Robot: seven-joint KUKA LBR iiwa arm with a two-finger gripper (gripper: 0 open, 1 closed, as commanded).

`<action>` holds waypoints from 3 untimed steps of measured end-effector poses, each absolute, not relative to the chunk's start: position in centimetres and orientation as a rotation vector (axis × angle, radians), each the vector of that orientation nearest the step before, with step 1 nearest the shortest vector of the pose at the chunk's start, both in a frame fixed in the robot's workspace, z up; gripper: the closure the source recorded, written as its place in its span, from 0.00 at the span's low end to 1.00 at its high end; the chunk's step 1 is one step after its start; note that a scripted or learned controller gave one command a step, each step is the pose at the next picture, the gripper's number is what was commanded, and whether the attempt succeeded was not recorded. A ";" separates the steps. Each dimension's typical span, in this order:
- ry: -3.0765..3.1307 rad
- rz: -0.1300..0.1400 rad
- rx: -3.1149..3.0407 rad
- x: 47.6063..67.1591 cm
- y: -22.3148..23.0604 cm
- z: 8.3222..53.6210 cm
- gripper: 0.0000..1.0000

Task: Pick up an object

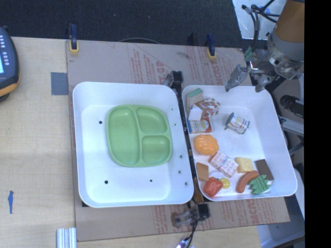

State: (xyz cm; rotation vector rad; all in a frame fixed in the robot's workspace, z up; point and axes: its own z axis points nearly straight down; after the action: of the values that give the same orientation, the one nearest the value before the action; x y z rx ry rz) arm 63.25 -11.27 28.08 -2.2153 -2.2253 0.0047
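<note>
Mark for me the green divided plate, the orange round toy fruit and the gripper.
green divided plate (138, 136), camera view, on the ridge between compartments.
orange round toy fruit (206, 144), camera view, its top middle.
gripper (247, 79), camera view, midway between its fingertips.

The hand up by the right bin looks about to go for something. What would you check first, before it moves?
1. Hand free to take something: ok, nothing sits between its fingers.
2. Fingers spread: ok, they stand apart above the far rim of the right bin.
3. Hand over a target: not ok, it hangs at the bin's far edge, short of the toys.
4. An easy pick available: ok, the small can lies by itself with bare floor around it.
5. Crowded picks: not ok, the red pepper, sausage and green leaf lie packed along the near edge.
6. Drop spot: ok, the green divided plate lies in the left bin.
</note>
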 end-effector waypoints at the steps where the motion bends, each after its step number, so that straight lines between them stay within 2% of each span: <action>1: -2.228 0.009 -2.203 62.9 -3.6 21.8 0.00; 2: -2.225 0.008 -2.220 65.0 -7.8 19.0 0.00; 3: -2.220 0.016 -2.214 65.5 -9.8 9.0 0.00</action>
State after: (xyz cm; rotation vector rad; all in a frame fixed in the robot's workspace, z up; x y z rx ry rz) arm 65.50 -9.85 8.96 -2.2135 -2.2203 0.0165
